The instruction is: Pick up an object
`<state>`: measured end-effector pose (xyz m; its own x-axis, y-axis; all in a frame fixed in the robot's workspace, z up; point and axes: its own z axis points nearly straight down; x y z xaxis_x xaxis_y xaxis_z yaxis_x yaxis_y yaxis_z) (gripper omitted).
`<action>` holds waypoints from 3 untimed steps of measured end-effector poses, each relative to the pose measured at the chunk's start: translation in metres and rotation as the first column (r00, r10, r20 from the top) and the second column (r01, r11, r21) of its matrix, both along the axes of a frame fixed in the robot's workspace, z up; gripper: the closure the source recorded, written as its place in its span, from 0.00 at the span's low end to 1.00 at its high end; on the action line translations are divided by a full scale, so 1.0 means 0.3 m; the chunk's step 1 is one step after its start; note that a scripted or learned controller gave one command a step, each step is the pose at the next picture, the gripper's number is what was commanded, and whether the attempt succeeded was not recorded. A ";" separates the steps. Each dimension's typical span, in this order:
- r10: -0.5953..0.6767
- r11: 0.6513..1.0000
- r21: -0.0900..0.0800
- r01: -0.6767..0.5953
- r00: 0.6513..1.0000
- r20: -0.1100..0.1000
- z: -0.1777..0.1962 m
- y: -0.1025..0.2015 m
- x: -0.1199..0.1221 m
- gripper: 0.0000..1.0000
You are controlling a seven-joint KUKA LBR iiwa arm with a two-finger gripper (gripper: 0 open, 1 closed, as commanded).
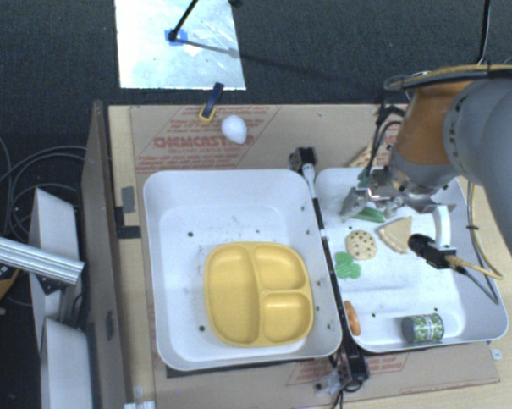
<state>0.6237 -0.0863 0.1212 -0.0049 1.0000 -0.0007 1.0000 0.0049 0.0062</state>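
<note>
Over the far left part of the right bin (pixel 485 312), the hand (pixel 367 196) hangs low, with the arm coming in from the right. Cannot tell whether the hand is apart or together; metal parts crowd its tip from this angle. Nothing is visibly clamped in it.

Likely target: the green piece (pixel 373 213), lying on the bin floor just beside the hand on its near side. It may be touching the hand, can't confirm.

Other candidates in the same bin:
- cookie (pixel 360 244), nearer than the green piece
- green leaf (pixel 349 268), just beside the cookie on its near left
- tan wedge (pixel 396 233), right of the cookie
- orange item (pixel 351 316), against the left wall
- green can (pixel 423 327), on its side at the near end, well apart from the hand

The left bin (pixel 168 237) holds a yellow divided plate (pixel 260 292). A white ball (pixel 234 128) sits on the tabletop (pixel 269 127) beyond the bins.

Risks, my judgement:
- The green piece looks flat and thin, so a closing hand may skate over it and come up with nothing.
- The hand is close to the far wall and to the divider between the bins, so a descent slightly off could hit a rim.
- The cookie and tan wedge sit near, so a sweep could knock them or catch two things at once.

Pick not done yet.
</note>
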 end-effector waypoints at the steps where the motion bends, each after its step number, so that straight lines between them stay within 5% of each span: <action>1: -0.002 1.000 0.001 0.002 1.000 0.006 -0.109 -0.038 -0.062 0.00; 2: -0.004 1.000 0.000 0.004 1.000 -0.003 -0.119 -0.009 -0.153 0.00; 3: -0.003 1.000 0.001 0.003 1.000 -0.003 -0.086 -0.009 -0.150 1.00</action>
